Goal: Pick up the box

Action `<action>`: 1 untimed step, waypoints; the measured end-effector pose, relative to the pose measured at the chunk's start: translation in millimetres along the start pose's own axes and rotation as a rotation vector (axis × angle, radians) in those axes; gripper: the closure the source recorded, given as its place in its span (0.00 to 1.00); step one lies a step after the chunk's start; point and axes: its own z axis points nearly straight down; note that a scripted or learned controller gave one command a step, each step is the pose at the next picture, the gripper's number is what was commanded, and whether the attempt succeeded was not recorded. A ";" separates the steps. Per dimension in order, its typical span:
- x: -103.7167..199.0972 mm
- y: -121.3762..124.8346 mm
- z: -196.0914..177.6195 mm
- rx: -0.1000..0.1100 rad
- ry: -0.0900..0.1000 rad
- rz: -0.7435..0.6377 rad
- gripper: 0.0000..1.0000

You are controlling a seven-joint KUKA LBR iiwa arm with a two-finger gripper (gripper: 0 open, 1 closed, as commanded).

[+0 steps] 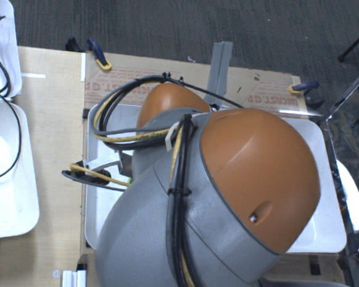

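My arm (224, 205) looms over the right bin (327, 151), likely reaching for the box; pincer state I cannot tell; next, confirm a grasp.

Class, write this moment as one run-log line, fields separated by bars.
arm: over right bin, covering most of it | box: hidden | gripper: hidden under arm | left bin: cable inside

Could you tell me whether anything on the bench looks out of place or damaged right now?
Nothing stands out. The arm leans over the right bin, hiding its contents; cables loop from it.
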 end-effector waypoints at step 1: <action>-4.8 3.9 -134.6 -0.001 0.001 -0.196 1.00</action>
